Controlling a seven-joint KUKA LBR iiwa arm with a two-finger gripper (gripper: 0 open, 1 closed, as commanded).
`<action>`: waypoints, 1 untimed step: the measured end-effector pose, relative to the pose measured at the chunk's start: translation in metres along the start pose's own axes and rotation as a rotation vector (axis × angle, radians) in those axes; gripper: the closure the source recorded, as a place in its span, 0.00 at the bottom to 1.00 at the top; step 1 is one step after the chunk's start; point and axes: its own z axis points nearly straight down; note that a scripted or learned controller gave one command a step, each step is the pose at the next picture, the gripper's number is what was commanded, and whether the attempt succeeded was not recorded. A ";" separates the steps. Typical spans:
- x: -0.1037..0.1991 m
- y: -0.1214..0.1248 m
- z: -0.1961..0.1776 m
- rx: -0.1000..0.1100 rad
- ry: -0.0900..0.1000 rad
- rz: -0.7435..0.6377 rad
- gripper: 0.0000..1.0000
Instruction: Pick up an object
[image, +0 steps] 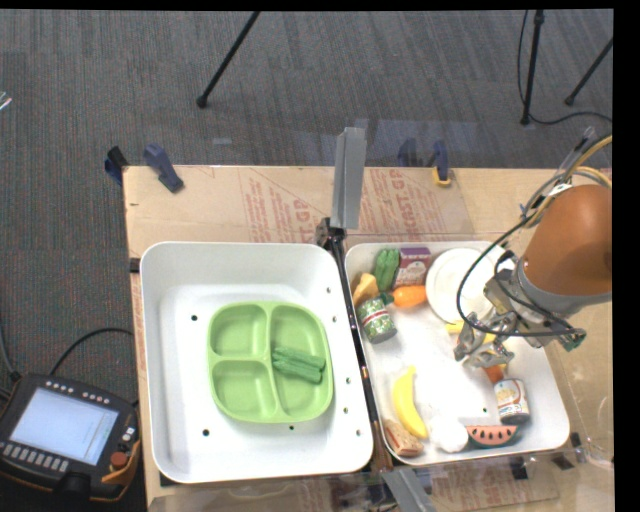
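Hidden: the grey arm's wrist covers part of the small orange object (495, 371) below it.
Fingers (478, 342): I can't tell their spread; perhaps touching a yellow piece.

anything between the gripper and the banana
Nothing visible. The gripper hangs over the right bin, and bare white floor lies between it and the banana, down to its left.
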 end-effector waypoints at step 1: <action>0.000 0.000 0.001 -0.001 0.000 0.000 0.00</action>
